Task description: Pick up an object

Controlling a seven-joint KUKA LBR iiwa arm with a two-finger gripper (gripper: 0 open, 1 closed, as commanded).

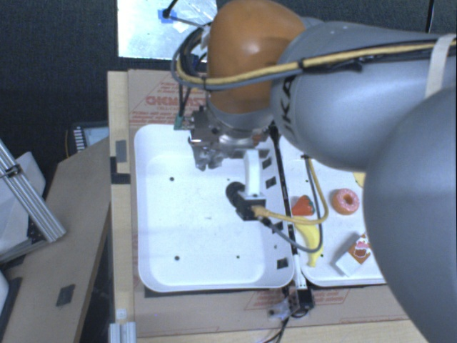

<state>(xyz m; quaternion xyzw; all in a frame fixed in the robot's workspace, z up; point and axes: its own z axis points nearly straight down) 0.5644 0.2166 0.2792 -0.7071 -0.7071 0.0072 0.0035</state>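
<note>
1. The things to pick lie in the right bin (325,276), at about 4 o'clock from the gripper and well apart from it.
2. The donut (346,201) is a small ring, pink-orange, and it lies flat.
3. The red piece (304,206) lies at 9 o'clock from the donut, near to it. It is small and orange-red, and its form is hard to read.
4. The banana (311,236) is yellow and curved. It lies at 6 o'clock from the red piece, just beside it.
5. The white and red block (355,254) lies at 6 o'clock from the donut. The grey arm (371,113) cuts off its right side.
6. The gripper (204,157) hangs under the orange band (250,45), over the upper part of the left bin (164,266), toward 12 o'clock in that bin.
7. I cannot tell if the gripper is open or closed, because it is dark, small and seen from above. I cannot make out any object in it.
8. A black part (238,195) with a yellow cable (285,220) sits at 5 o'clock from the gripper. It is perhaps a piece of the tool.
9. The arm hides most of the right bin and its far edge.
</note>
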